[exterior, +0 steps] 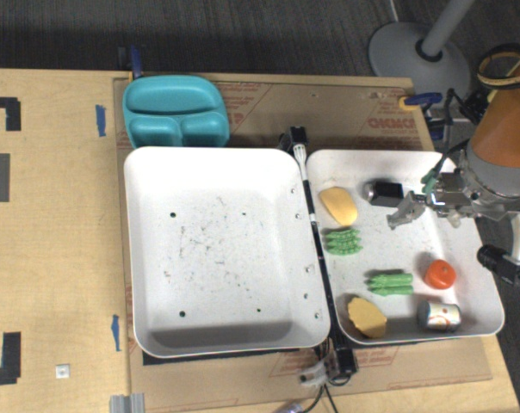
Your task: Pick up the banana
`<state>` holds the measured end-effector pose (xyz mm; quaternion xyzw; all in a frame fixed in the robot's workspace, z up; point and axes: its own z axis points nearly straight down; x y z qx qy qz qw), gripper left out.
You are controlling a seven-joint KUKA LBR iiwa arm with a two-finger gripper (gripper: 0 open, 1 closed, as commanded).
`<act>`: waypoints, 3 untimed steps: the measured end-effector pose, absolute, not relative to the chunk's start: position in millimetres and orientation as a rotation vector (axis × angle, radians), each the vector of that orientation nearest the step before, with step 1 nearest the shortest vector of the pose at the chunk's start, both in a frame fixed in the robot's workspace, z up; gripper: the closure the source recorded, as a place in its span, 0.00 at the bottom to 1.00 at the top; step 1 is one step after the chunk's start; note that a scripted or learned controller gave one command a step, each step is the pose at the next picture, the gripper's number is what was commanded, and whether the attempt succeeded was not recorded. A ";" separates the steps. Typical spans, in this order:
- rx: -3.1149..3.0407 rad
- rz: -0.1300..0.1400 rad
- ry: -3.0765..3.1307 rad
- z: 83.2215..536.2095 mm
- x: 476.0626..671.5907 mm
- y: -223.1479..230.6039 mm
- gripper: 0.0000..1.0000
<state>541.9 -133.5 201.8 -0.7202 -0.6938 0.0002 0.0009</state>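
Note:
Two yellow things lie in the right bin point(488, 321), and I cannot tell which is the banana. A pale yellow oval piece point(338, 205) sits near the bin's left wall towards the back. A darker yellow piece with a brown end point(366, 316) lies at the front left corner. My gripper point(428, 211) hangs over the back right part of this bin, right of the pale piece and apart from it. Its fingers are spread open with nothing between them.
The right bin also holds a black object point(385, 192) just left of the gripper, two green vegetables point(343, 243) point(389, 282), an orange ball point(441, 274) and a small can point(439, 315). The left bin point(148, 231) sits alongside. A teal tray point(176, 110) stands behind it.

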 end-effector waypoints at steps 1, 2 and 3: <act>-2.142 0.001 -2.295 184.5 487.6 -51.9 0.00; -1.994 0.001 -2.424 184.6 484.6 11.8 0.00; -1.701 0.002 -2.638 148.2 478.9 112.7 0.00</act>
